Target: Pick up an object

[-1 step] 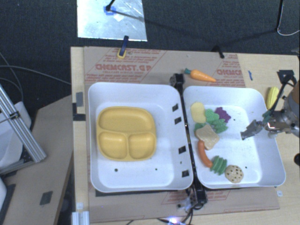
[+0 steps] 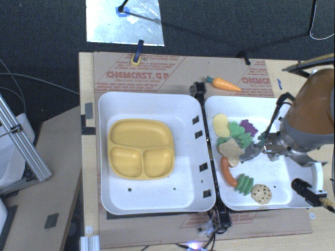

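The right bin (image 2: 277, 192) holds several toy foods: a yellow piece (image 2: 221, 124), a green leafy piece (image 2: 238, 131), purple grapes (image 2: 248, 126), a beige slice (image 2: 229, 148), an orange sausage (image 2: 227, 172), a small green piece (image 2: 244, 184) and a round cookie (image 2: 261, 193). My gripper (image 2: 250, 153) reaches in from the right, low over the middle of this bin. Its tip is at the right edge of the beige slice, just below the green leafy piece. Nothing visibly hangs from it.
The left bin (image 2: 152, 97) carries a yellow divided plate (image 2: 140, 148). A toy carrot (image 2: 224, 84) lies on the cardboard behind the bins. The arm's grey and orange body (image 2: 309, 119) covers the right bin's right side.
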Controlling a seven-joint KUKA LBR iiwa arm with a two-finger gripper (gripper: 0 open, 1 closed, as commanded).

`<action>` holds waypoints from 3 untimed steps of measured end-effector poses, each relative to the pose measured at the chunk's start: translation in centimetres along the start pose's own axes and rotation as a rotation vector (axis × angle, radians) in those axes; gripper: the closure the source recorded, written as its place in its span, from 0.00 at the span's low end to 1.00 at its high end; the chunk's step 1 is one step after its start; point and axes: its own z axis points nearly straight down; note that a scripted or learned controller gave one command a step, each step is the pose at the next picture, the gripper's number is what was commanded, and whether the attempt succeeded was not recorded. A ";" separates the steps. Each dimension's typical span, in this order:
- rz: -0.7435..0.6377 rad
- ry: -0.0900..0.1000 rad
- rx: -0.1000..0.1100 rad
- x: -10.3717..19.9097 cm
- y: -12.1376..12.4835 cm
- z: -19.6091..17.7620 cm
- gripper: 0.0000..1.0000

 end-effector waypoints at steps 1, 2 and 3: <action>0.010 -0.002 0.001 -3.2 -1.3 8.5 0.00; 0.002 -0.003 -0.009 0.9 -1.0 0.5 0.00; 0.008 -0.004 -0.005 -0.9 -1.1 0.9 0.00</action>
